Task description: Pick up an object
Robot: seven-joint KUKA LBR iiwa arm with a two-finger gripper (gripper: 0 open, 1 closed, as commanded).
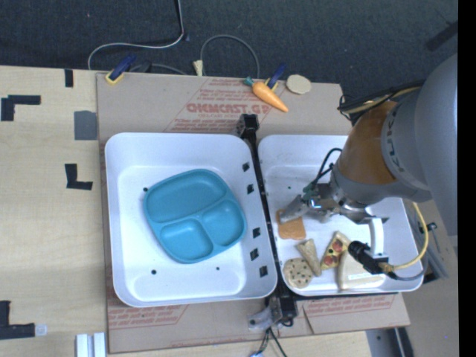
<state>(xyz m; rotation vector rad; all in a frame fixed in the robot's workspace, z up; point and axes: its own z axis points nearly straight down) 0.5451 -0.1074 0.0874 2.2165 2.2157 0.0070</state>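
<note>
Candidate target: tan toast-like slice (pixel 291 229) in right bin (pixel 282 151), left-centre, flat on floor. Hand (pixel 303 208) low just above slice, touching or nearly so; spread of grip unreadable from this angle, so no confirmed hold. Nothing lifted; pick not yet done, closing and raise left. Nearby in same bin: round speckled cookie (pixel 298 273), pizza wedge (pixel 335 251), pale block (pixel 357 278) along front. Left bin (pixel 119 199): blue divided plate (pixel 195 214). Toy carrot (pixel 269 97) on cardboard beyond bins.

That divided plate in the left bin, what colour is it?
The divided plate is plain light blue, clearest in the camera view from above.
</note>
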